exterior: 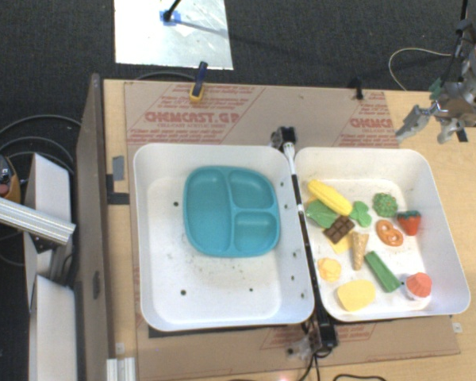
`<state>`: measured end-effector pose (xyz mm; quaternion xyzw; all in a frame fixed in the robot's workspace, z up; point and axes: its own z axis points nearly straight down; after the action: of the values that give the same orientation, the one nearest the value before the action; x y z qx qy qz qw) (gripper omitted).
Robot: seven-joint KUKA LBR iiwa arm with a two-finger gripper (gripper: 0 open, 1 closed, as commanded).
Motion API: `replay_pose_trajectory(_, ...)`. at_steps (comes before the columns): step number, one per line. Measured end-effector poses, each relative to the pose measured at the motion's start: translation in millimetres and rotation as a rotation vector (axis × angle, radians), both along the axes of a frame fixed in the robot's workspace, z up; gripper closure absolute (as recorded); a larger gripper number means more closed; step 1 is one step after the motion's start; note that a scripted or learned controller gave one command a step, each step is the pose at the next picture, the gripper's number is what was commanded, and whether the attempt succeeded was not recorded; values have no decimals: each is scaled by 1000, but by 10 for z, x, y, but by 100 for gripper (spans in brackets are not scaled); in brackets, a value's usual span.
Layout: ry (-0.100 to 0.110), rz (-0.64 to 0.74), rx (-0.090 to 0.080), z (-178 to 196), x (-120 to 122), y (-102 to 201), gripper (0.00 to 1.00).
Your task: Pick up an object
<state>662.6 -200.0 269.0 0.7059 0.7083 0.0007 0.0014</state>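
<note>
Gripper (434, 122) up at the far right, spread wide and carrying nothing, hanging over the brown board beyond the right bin (440, 205) and well clear of every toy in it. So nothing picked yet; whole job ahead: choosing a piece, coming down, closing, lifting

Working from the near edge back. Closest in the right bin: yellow wedge, cheese-like (355, 295), with a red-and-white piece (418, 285) off to its right near the corner. Just behind: green cucumber stick (381, 271), small yellow lump (329, 270), pale cone (358, 249). Middle of the pile: brown chocolate bar (339, 229), pretzel (389, 233), red strawberry-like piece (410, 223). Further back: green leafy piece (320, 213), broccoli (385, 205), then corn cob (329, 197) nearest the far wall. All crowded, several touching, so a clean single grab looks tricky

Left bin (163, 213) alongside, holding a teal divided plate (231, 212), three compartments, bare

Beyond both bins, red print on the cardboard sheet (246, 105): "CHEMCAST GP" legible at the left, same word partly readable again at the right. Further still, a shiny square sheet (173, 22) on the dark floor, no readable marking
</note>
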Motion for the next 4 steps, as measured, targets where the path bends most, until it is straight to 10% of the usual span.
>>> replay_pose_trajectory(2, -1, -2, -1, -1721, -283, 225, 0)
replay_pose_trajectory(4, 7, -4, 2, -1853, -1193, 130, 0)
